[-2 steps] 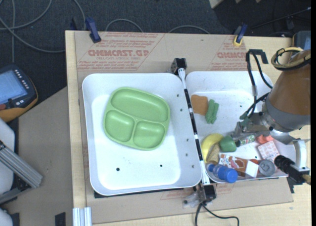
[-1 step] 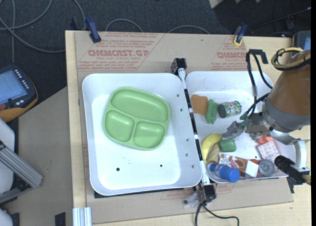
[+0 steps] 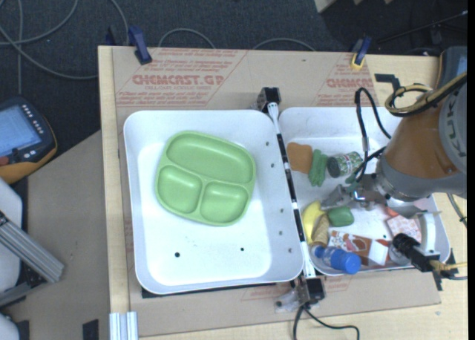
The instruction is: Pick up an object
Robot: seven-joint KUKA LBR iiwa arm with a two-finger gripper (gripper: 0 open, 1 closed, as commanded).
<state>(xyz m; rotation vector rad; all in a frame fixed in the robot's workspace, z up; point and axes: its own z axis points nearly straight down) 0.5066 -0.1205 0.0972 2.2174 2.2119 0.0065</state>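
My gripper point(image 3: 346, 199) is down inside the right bin point(image 3: 326, 118), among its objects. Just below it lies a small green rounded object point(image 3: 341, 217), with a yellow banana-like piece point(image 3: 313, 220) to its left. Behind the gripper are a small can point(image 3: 346, 163), a dark green item point(image 3: 319, 168) and an orange-brown piece point(image 3: 300, 157). Nearer the front edge lie a blue-capped bottle point(image 3: 341, 260) and a red and white packet point(image 3: 358, 245). The wrist hides whatever is directly beneath it.
The left bin point(image 3: 148, 257) holds a light green divided plate point(image 3: 205, 177). A black cable point(image 3: 364, 119) loops from the arm over the right bin's back. The bins' shared wall point(image 3: 286, 182) runs just left of the clutter. A pink packet point(image 3: 404, 226) lies under the arm.
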